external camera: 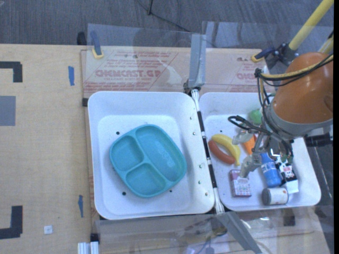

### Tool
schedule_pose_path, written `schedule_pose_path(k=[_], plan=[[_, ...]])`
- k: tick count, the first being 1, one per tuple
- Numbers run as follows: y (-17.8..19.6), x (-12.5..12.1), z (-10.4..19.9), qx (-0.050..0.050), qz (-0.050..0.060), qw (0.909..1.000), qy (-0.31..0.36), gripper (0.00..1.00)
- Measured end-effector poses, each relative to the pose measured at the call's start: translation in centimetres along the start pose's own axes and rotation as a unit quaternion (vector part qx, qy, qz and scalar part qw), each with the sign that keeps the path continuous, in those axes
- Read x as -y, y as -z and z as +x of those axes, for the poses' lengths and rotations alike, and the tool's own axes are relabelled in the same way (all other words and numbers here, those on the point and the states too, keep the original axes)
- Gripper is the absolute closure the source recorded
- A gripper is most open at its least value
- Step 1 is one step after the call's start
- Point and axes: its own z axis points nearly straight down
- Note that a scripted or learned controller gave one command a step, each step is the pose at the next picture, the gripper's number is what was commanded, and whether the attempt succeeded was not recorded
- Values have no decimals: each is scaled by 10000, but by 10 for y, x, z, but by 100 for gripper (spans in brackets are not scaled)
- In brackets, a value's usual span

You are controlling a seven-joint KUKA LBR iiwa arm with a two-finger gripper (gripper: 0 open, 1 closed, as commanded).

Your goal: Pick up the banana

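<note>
The yellow banana (pixel 227 142) lies in the left part of the right bin (pixel 312 194), curved over a red-orange sausage-shaped toy (pixel 222 153). My gripper (pixel 251 153) hangs low in the same bin, just right of the banana and apart from it, under the arm's orange band (pixel 299 97). The wrist and cables cover much of the gripper. Nothing shows in its grasp.
Around the gripper lie an orange piece (pixel 249 143), a green ball (pixel 256 115), a blue bottle (pixel 270 174), a white cylinder (pixel 275 196), a small pink box (pixel 241 184) and a black-and-white box (pixel 288 174). The left bin (pixel 100 115) holds a teal divided plate (pixel 148 160).
</note>
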Motion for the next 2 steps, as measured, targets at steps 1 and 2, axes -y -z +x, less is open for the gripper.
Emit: schedule_pose_path(k=[1, 2], plan=[[11, 0, -2, 42, -10, 10000, -12, 100], [11, 0, -2, 41, -10, 10000, -15, 0]])
